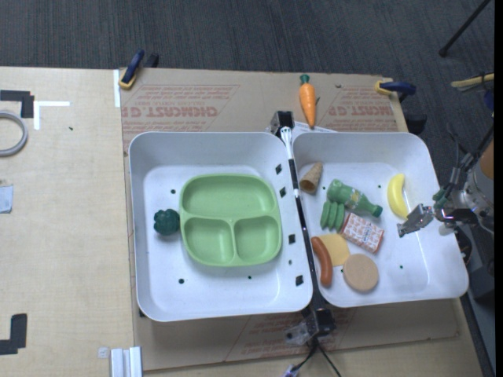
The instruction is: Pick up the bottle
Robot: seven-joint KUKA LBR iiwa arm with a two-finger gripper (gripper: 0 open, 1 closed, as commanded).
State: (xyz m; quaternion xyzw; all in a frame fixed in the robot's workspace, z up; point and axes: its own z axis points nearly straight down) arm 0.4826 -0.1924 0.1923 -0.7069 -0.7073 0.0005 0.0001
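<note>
The gripper (416, 220) hangs over the right side of the right bin (440, 283), reaching in from the right edge. Its fingers are too small and blurred to tell whether they are spread or pressed together; nothing shows between them.

The bottle (355, 198), green, lies on its side well to the gripper's left and slightly above, neck pointing toward the gripper. A banana (398, 195) lies between bottle and gripper, just up-left of the tool. Left of the gripper sits a red-patterned packet (363, 232), and below-left a round tan disc (361, 272). Farther left are green pods (333, 214), a sausage (322, 261) and a cone (311, 177). The left bin (149, 289) holds 1 green tray (232, 218) and broccoli (166, 222).
</note>
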